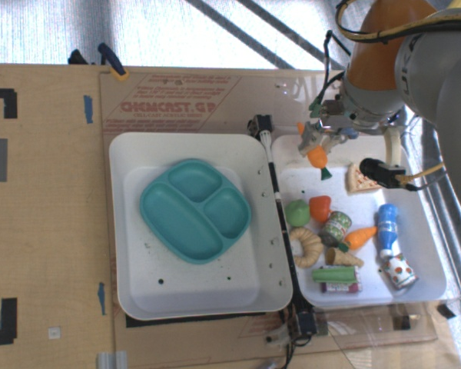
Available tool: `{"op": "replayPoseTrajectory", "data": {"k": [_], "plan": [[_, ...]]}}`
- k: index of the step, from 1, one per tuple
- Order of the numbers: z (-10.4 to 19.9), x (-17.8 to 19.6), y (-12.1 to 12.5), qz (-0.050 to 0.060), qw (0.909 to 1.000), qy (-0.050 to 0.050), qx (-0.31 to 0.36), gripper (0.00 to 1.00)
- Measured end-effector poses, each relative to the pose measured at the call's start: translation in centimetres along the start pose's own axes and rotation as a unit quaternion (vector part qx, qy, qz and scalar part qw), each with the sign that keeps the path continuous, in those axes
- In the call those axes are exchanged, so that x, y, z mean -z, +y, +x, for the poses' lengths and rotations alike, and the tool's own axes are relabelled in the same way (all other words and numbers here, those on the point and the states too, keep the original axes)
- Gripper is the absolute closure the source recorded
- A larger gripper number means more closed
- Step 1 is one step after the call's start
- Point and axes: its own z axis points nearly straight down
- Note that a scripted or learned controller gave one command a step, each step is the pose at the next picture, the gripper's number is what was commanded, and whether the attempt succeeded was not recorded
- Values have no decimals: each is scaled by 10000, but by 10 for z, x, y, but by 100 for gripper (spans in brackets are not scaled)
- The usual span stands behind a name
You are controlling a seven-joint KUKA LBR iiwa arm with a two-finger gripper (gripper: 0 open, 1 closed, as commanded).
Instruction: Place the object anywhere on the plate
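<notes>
A teal plate [196, 210] with three compartments lies in the left white bin [131, 167]. My gripper [316, 141] hangs over the far left corner of the right bin [434, 271], well right of the plate. A small orange toy with a green tip [318, 159] sits between the fingers and dangles below them, lifted off the bin floor. The gripper is shut on it.
The right bin holds a green ball [297, 212], a red pepper [320, 206], a croissant [306, 244], a small can [338, 225], an orange carrot [359, 238], a blue bottle [386, 227] and a pizza slice [359, 178]. A ridge between the bins [276, 198] separates gripper and plate.
</notes>
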Motion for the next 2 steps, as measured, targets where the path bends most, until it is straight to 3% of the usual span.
{"op": "replayPoseTrajectory", "data": {"k": [1, 2], "plan": [[58, 21, -26, 7, 9999, 23, 115, 100], [125, 6, -36, 20, 9912, 19, 1320, 100]]}}
